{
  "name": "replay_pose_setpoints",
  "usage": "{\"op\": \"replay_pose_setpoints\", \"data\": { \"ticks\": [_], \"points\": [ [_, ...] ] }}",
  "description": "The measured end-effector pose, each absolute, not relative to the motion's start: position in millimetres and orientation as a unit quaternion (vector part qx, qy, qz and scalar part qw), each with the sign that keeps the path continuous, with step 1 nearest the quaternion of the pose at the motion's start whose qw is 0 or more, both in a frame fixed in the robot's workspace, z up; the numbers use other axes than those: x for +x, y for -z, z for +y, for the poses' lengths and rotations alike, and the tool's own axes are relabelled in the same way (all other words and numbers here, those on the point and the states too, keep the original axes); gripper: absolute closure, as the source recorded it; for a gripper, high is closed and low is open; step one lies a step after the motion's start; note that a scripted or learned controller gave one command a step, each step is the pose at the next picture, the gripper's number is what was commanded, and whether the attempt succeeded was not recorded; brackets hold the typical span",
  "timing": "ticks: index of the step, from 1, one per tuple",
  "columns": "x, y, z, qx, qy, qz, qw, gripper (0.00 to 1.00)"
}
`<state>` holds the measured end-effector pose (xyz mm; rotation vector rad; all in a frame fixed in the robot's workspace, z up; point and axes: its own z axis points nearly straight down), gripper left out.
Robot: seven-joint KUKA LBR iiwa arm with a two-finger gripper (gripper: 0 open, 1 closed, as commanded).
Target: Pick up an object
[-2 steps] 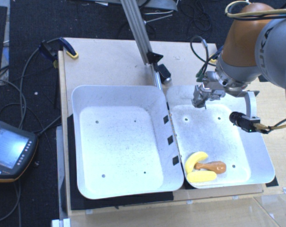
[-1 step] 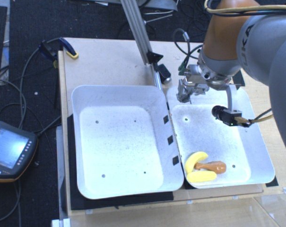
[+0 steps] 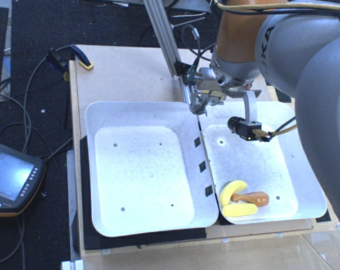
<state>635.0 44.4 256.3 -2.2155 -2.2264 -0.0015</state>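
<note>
Grey and orange, the arm [image 3: 282, 32] reaches in from the right above the pale wooden tabletop [image 3: 130, 72]. Two white bins sit side by side on it: the left bin [image 3: 141, 173] and the right bin [image 3: 271, 156]. The pincer [image 3: 199, 107] hangs over the far end of the ridge between them; whether it is open or closed, I cannot tell. A yellow banana [image 3: 232, 190] lies near the right bin's front edge, touching a brown drumstick-shaped toy [image 3: 254, 198].
</note>
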Motion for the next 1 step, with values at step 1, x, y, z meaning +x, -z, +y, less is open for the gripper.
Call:
{"op": "replay_pose_setpoints", "data": {
  "ticks": [1],
  "points": [
    [651.4,-257.5,90.8,-0.706,0.0003,-0.709,0.0,1.0]
  ]
}}
